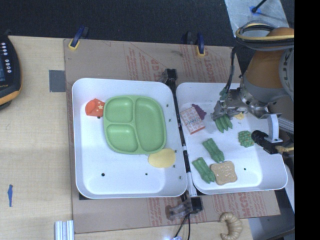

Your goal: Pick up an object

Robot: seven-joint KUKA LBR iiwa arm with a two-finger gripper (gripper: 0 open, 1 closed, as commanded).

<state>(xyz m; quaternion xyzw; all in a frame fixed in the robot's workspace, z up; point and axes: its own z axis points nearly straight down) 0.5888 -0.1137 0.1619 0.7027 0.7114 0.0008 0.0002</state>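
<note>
We saw the arm (267, 64) reaching in from the right, its orange band above the wrist, with the gripper (223, 115) lowered over the upper part of the right bin (280, 179). Directly under its tip lay a small cluster of green bean pods (223, 123), touching or almost touching the metal fingers. Whether the jaws were clenched on those pods or merely resting above them we could not tell from that slanted overhead angle.

The right bin also held a pink-and-white packet (192, 119) with a dark purple piece (199, 111) just beside its upper corner, a second green pod (213, 149) near the middle, a third green pod (203, 169) lower down, and a tan cracker-like square (224, 172) touching that lowest pod. A green broccoli-like lump (245, 138) sat near the bin's right side, just beside a black part of the arm's hardware.

In the left bin (90, 184) we found a green divided plate (135, 124) lying flat, a red piece with a yellow star (94, 107) at its upper left edge, and a pale yellow lemon-shaped piece (162, 158) touching its lower right rim.

Both bins rested on a brown cardboard sheet (125, 59) clamped to the bench (30, 149).
</note>
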